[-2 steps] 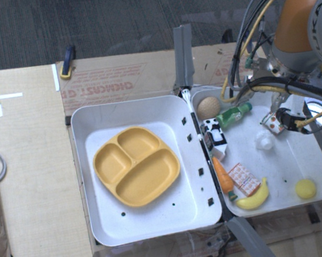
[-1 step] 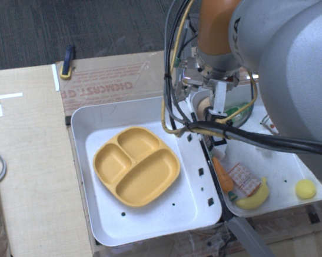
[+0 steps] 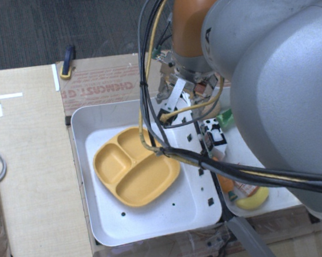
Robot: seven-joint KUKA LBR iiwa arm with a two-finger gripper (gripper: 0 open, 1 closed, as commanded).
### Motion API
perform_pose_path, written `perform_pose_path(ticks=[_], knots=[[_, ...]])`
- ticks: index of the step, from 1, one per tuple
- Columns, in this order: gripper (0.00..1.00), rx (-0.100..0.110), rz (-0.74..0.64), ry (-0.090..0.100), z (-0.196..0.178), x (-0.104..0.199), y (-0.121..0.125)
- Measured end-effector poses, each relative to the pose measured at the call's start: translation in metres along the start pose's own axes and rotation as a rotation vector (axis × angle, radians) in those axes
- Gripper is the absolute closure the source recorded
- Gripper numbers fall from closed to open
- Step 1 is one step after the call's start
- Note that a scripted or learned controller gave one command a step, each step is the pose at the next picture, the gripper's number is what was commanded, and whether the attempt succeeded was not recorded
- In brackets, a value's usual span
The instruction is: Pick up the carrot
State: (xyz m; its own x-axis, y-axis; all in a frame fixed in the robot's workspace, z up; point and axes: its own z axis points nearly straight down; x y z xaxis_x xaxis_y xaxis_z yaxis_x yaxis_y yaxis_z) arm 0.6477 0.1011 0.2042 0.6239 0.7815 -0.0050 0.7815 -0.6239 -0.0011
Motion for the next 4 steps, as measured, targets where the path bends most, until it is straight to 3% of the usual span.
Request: perform_pose_path(ticks=[1,2,3,4], knots=[[0.0,0.002,-0.029,0.0,0.014,-0.077,0.053],[0.0,-0.001,-0.224,0.002,0.014,-0.01,0.004],[0.0,0.001,-0.247,0.0,0.067,0.041,-0.034],[1.0,0.001,-0.249,-0.002,0.058,0.04,-0.033]])
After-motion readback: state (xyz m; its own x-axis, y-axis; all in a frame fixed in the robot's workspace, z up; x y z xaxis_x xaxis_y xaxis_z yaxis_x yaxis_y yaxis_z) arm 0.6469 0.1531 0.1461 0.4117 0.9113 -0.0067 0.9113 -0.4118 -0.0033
